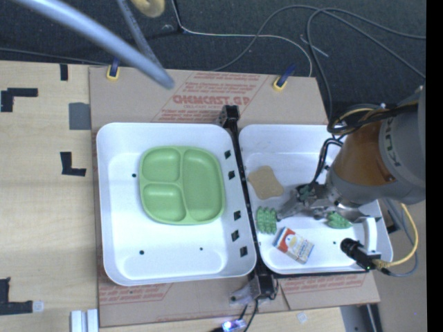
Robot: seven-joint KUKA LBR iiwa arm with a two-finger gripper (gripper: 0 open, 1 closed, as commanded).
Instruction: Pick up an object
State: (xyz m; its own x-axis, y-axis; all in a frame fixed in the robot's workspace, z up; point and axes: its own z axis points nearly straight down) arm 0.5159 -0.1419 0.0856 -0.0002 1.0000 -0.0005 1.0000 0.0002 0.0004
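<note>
The gripper (296,203) sits low in the right bin (291,140), near its front edge. Jaw state cannot be determined. A green block (266,219) lies just beside it

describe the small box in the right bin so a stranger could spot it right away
Start at the right bin, the one the arm reaches into. Near its front edge lies a small box, white with red and orange print. The green ridged block and the tan flat piece beyond it are plain-coloured; the box alone is printed.

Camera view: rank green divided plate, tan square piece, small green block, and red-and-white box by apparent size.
1. green divided plate, by far largest
2. tan square piece
3. red-and-white box, close to the tan piece, so that order is unsure
4. small green block, smallest
</note>
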